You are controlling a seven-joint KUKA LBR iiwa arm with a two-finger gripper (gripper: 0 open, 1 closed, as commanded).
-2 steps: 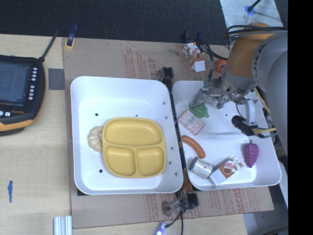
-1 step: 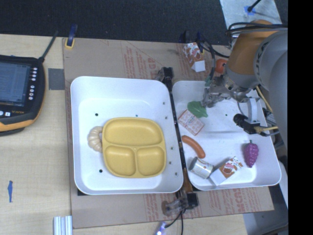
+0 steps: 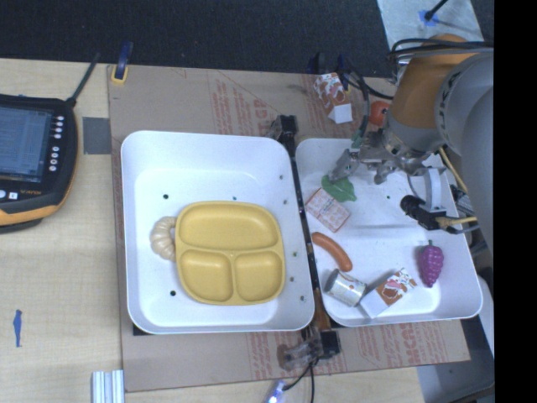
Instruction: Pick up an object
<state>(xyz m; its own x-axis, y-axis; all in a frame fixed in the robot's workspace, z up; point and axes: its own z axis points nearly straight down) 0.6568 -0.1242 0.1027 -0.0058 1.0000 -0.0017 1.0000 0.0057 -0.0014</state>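
Grey two-finger gripper (image 3: pixel 362 168) hangs over the right white bin (image 3: pixel 377 217), fingers spread, just above a green leafy piece (image 3: pixel 342 190).

A light wooden bench (image 3: pixel 50 292) fills the lower left of the frame, a brown cardboard sheet (image 3: pixel 210 99) lying over its middle. Dark carpet floor (image 3: pixel 210 11) spans the top.

Wooden bench (image 3: pixel 59 292) under cardboard sheet (image 3: pixel 210 99), orange-edged pendant (image 3: pixel 33 158).

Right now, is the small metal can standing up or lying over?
Lying over: the metal can rests on its side, between sausage and small carton.
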